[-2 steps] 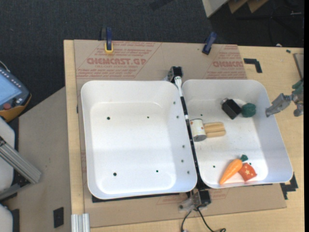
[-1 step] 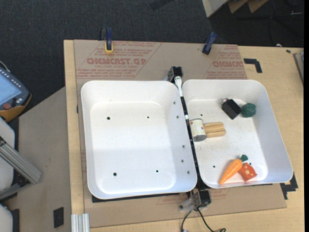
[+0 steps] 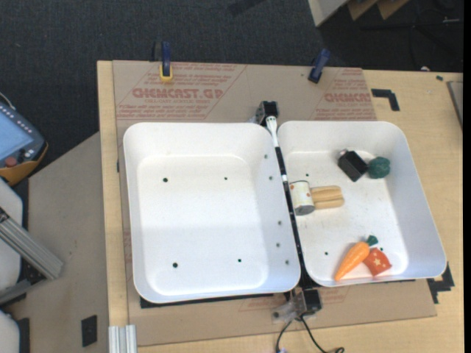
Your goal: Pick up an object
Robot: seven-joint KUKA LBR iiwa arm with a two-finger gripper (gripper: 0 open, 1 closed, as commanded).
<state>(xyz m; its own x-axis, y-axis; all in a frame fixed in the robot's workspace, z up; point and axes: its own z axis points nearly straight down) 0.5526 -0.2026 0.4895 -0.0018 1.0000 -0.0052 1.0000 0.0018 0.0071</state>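
Observation:
The right bin holds several small objects. A black block lies beside a dark green ball near the far right. A white cylinder and a tan wooden piece lie together by the bin's left wall. An orange toy carrot rests at the front, touching a small red block.
The left bin sits alongside, parted from the right one by a black divider strip. Both rest on a cardboard sheet held by blue clamps at the far edge. A cable plug sits at the front.

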